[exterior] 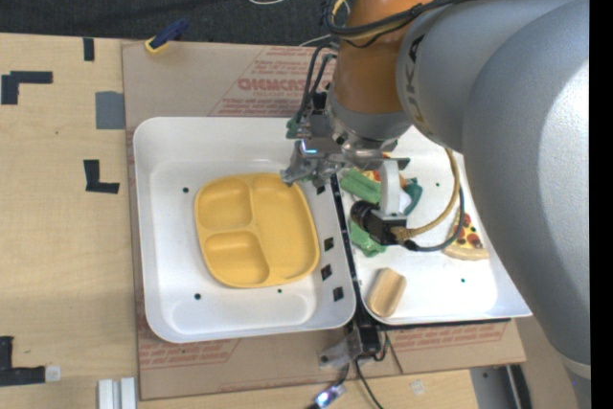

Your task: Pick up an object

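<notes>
Roll (386, 292), tan and rounded: nearest item, lying on the floor of the right bin (450, 300), to the right of the yellow plate (257, 230) and nearer the camera than the plate's near edge.

Yellow plate: three-compartment, lying flat in the left bin (168, 297), closer to that bin's right wall than its left. No other loose item is in this bin.

Wedge (469, 246), orange and yellow with dark spots: right bin, well to the right of the plate, partly hidden by a yellow cable and the arm.

Green pieces (362, 184): a small cluster in the right bin, just right of the plate across the shared bin walls. Their outlines are partly covered by the wrist hardware, so exact shapes cannot be told.

Gripper (306, 166): low over the plate's far right corner, at or just above its rim, beside the dividing wall. Whether it is open or closed cannot be told, and nothing is seen in its hold.

Arm (498, 110), grey with orange band: above and to the right of the plate, covering much of the right bin.

Cardboard sheet (220, 81): under both bins, showing beyond the plate's far side.

Clamp (165, 35), yellow and blue: at the sheet's far left corner, well beyond the plate.
</notes>
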`<state>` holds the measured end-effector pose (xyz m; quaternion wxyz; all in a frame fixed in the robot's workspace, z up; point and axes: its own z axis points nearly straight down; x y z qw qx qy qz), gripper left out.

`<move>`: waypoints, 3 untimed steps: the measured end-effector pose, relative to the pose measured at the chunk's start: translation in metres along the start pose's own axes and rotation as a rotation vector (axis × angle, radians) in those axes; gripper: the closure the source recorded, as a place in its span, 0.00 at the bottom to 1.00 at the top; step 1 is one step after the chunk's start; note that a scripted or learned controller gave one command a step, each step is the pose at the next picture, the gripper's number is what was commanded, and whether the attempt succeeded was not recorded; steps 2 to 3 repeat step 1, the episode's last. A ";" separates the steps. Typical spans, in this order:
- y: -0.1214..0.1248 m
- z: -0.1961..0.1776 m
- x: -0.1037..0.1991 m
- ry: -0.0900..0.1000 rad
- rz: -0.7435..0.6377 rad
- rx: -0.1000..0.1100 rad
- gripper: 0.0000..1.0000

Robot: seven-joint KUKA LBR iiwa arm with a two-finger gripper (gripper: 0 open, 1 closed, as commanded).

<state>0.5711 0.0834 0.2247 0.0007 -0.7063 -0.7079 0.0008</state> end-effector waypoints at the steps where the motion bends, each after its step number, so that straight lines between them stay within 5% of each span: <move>1: 0.013 0.003 0.015 0.000 0.000 -0.001 1.00; 3: 0.013 0.003 0.015 0.000 0.000 -0.001 1.00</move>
